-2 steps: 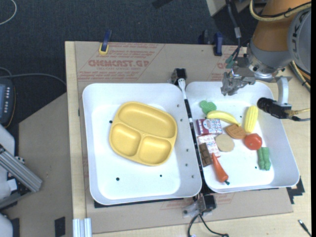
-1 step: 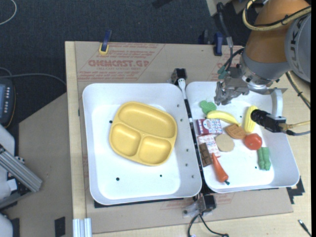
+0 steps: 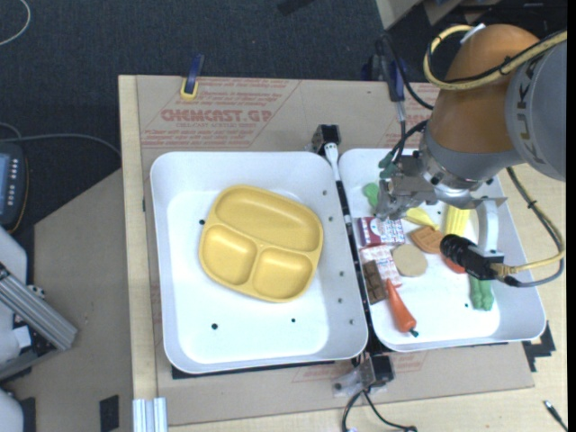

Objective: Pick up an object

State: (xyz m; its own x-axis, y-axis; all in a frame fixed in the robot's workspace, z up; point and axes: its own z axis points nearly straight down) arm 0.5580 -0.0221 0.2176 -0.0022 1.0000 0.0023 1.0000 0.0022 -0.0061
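Note:
My gripper hangs low over the back left part of the right bin, below the orange band of the arm. It sits just above a red and white packet and beside a small green piece. Around it in the right bin lie a tan round cookie, an orange wedge, a yellow corn cob, a carrot, a brown bar and a green bean-like toy. Nothing shows between the fingers.
The left bin holds a yellow three-compartment plate. A black clamp sits at the back between the bins, another at the front. A yellow cable loops off the wrist over the right bin.

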